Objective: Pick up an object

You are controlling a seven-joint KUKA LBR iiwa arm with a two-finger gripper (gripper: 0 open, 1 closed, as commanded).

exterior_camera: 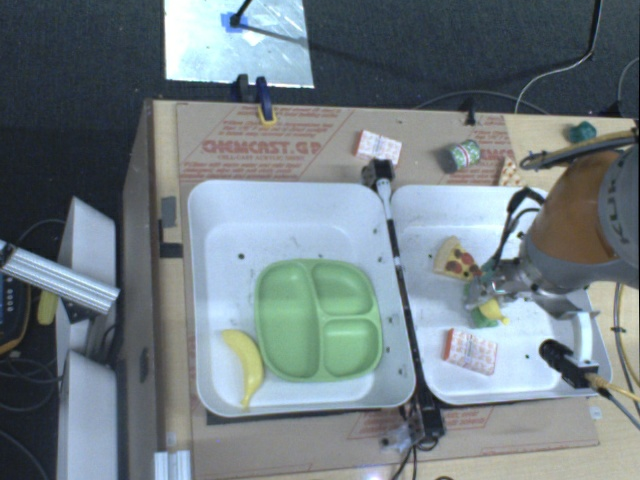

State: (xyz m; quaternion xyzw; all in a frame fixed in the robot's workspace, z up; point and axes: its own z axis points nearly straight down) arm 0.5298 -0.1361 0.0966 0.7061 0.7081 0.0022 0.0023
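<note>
Sitting side by side across the middle of the frame: left bin [215,218] and right bin [430,368], rims touching along a dark centre strip. Filling much of the left bin: green divided plate [318,320], leaving bare white floor along the upper part; yellow banana [245,364] lying just beside its lower left edge, near the bin's lower left corner. Reaching in from the right: grey and orange arm [585,218], covering the right bin's right side. Hanging over a small yellow-green object [488,313]: gripper [483,294], opening impossible to judge. Lying nearby: pizza slice [455,258] above left, red-and-white packet [470,351] below, open floor between.
</note>
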